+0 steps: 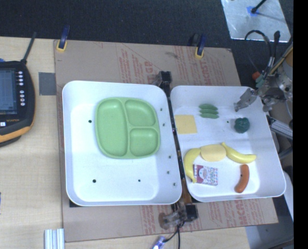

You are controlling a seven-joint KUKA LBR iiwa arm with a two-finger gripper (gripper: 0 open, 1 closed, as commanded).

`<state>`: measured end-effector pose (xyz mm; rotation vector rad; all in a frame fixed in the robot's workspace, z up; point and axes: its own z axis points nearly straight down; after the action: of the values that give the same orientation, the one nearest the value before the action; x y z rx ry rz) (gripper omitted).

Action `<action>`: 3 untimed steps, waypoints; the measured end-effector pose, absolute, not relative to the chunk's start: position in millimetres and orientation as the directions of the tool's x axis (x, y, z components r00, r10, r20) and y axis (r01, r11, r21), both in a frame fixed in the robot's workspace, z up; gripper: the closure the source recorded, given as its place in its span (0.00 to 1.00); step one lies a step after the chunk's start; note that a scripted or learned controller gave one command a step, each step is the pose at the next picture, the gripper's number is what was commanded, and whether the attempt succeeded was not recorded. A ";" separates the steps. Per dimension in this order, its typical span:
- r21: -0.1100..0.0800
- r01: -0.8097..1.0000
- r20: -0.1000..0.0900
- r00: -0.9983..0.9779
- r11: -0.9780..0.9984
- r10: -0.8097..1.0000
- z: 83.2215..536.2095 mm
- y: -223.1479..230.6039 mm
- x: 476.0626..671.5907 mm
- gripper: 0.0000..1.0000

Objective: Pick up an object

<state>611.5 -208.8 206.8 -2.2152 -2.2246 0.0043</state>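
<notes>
White plastic, shallow and round-cornered, forms the right bin (278, 154), which contains all the loose objects. A dark green rounded lump (241, 124) lies near the bin's far right wall, apart from everything else. A green pea pod piece (209, 111) lies to its left, and a flat yellow square slice (185, 124) sits close to the left wall. Along the near side, a yellow banana (237, 154), a pale yellow disc (212, 152), a second yellow curved piece (189, 162), a small red-and-white packet (206, 174) and an orange-red sausage (242, 179) are clustered, several touching. Open floor remains mid-bin. The grey two-finger gripper (242, 100) sits over the far right corner, just beyond the dark lump, holding nothing; how wide the fingers stand cannot be judged. The left white bin (78, 185) carries a light green three-compartment plate (128, 127), with bare floor around it.
</notes>
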 end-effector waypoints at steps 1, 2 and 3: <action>-0.007 1.000 0.000 -0.007 0.007 1.000 90.5 -211.0 622.2 0.00; -0.004 1.000 -0.001 -0.010 0.010 1.000 102.5 -211.7 623.5 1.00; -0.004 1.000 -0.001 -0.010 0.010 1.000 102.4 -211.6 623.4 0.00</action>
<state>623.4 -211.6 102.4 -2.2081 -2.2312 0.0058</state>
